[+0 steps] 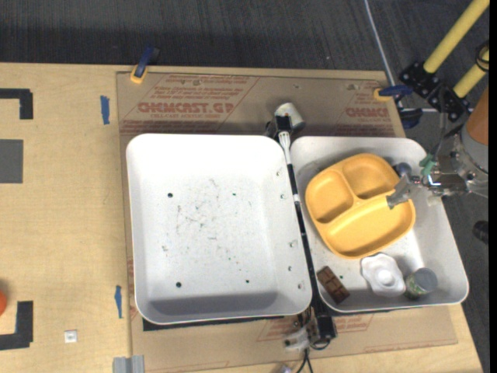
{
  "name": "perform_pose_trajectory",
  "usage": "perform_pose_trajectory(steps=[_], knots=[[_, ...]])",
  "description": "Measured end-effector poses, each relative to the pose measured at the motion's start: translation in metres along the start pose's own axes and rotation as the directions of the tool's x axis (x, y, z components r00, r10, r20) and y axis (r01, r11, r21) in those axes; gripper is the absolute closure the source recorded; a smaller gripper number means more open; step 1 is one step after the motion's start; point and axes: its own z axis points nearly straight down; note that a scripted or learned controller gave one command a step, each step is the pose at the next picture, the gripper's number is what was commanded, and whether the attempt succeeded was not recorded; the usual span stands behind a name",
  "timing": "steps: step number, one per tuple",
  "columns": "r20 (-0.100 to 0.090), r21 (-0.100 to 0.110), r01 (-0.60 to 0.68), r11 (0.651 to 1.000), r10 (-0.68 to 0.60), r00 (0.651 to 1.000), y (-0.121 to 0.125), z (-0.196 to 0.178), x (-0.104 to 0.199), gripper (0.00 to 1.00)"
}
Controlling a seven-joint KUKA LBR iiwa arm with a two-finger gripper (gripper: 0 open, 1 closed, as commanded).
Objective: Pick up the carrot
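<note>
My gripper [401, 190] reaches in from the right and hangs over the right edge of a yellow divided plate [353, 208] in the right bin [446, 243]. Its tip sits low over the plate's rim, next to a small blue-grey object [401, 169] at the plate's upper right. No object shows between the jaws. In the same bin, near its front wall, lie a brown block [333, 284], a white bottle-like object [383, 273] and a grey-green round piece [420, 283].
The left bin [210, 224] is bare white with faint scuff marks. A black divider clip [286, 120] stands between the bins at the back. A small orange shape [2, 304] shows at the far left edge of the bench. Yellow poles [458, 29] stand at the back right.
</note>
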Motion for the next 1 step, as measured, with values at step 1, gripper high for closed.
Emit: perform_pose_trajectory(steps=[1], knots=[[0.003, -0.006, -0.012, 1.0, 0.012, 1.0, 0.0352, 0.1091, 0.009, 0.0]])
